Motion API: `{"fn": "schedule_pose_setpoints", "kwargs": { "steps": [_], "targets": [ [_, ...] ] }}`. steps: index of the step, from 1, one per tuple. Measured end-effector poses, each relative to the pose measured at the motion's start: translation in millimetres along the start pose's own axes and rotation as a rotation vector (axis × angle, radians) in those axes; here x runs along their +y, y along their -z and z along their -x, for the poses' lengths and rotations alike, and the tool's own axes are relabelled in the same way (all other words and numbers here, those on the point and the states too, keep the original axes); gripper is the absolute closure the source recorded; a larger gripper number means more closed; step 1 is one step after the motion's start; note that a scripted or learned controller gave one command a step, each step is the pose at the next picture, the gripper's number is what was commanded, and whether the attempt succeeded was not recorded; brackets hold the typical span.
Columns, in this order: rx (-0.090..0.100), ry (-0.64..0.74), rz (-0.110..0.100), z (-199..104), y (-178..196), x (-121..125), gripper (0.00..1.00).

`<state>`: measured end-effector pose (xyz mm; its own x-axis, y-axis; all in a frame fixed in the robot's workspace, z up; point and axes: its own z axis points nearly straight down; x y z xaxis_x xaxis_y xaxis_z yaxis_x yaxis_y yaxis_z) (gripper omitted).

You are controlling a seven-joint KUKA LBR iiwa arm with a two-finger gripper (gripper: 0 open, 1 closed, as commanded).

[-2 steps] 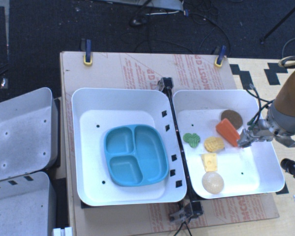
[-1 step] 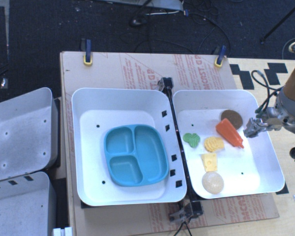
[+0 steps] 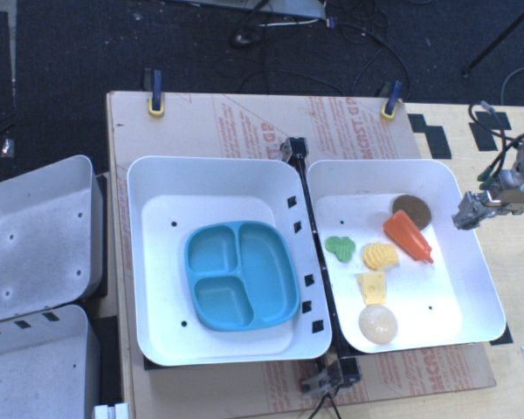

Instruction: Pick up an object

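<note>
We see the gripper at the right rim of the right bin, above the bench; we cannot tell its state. Nothing shows in its grasp. In the right bin lie a carrot, touching a brown disc, a green leaf piece, a yellow corn piece, a cheese block and a pale ball. In the left bin sits a blue divided tray.
</note>
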<state>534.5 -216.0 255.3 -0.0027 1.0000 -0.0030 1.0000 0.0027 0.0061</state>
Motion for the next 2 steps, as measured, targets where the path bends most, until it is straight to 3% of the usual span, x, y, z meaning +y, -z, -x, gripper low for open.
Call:
{"fn": "schedule_pose_setpoints", "kwargs": {
  "steps": [2],
  "targets": [
    [0.004,0.006,-0.005,-107,12,7,1.0]
  ]
}}
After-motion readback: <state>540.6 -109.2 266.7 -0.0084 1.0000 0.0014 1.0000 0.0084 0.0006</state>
